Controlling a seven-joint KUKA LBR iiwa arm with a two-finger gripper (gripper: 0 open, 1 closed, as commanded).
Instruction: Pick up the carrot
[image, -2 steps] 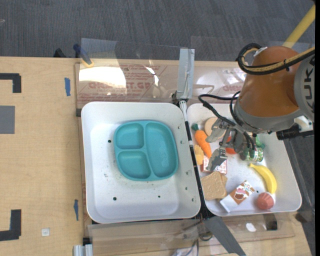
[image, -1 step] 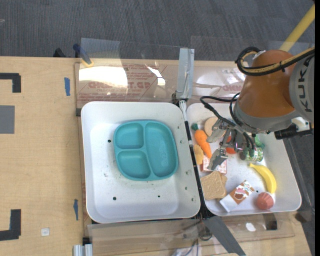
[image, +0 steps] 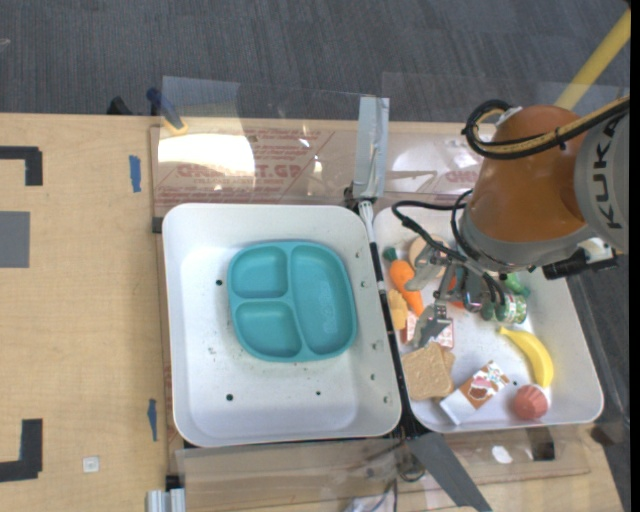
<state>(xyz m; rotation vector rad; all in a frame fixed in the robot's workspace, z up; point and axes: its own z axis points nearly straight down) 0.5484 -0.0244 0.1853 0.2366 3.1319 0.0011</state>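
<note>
Carrot (image: 408, 297) lies loose by left wall of right bin (image: 585, 385), w/ gripper (image: 434, 325) hovering just beside it, apparently approach step; can't tell claw's state; next it likely must center over carrot, then descend.

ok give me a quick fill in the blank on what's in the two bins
1. The teal plate lies in the ____ bin as the camera sees it.
2. The plate is divided into ____ compartments.
3. The banana lies in the right bin, and its colour is ____.
4. The end effector hangs over the right bin, close beside the orange ____ by that bin's left wall.

Missing words: left; three; yellow; carrot
</note>
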